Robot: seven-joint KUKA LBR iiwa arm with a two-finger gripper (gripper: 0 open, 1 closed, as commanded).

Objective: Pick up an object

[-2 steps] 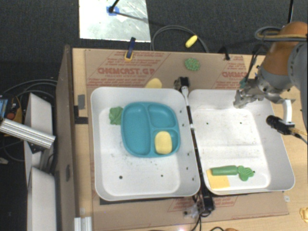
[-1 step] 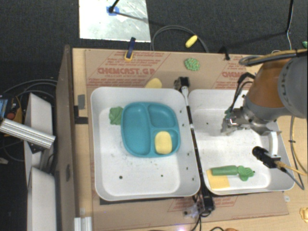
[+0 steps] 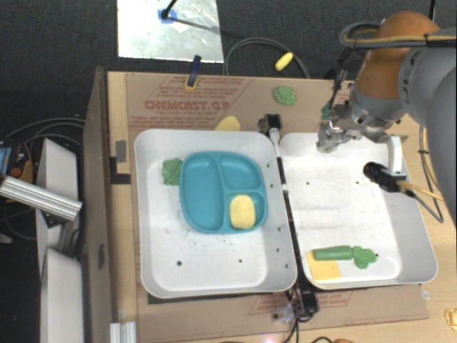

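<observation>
Tool (image 3: 329,141) | over right bin (image 3: 343,206) back rim | green toy (image 3: 344,253) well apart

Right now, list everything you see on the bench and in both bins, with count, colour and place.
left bin: one, white, left half of the bench
right bin: one, white, beside it
divided plate: one, teal, middle of the left bin
oval piece: one, yellow, plate's near right compartment
leafy piece: one, green, left bin, at the plate's left edge
long vegetable: one, green, near end of the right bin
flat square: one, yellow, right bin, beside the long vegetable
round piece: one, green, bench behind the bins
pale lump: one, yellow, behind the left bin
silver sheet: one, beyond the bench
arm: one, grey with orange, from the right
tool: one, metal, over the right bin's far left corner
</observation>
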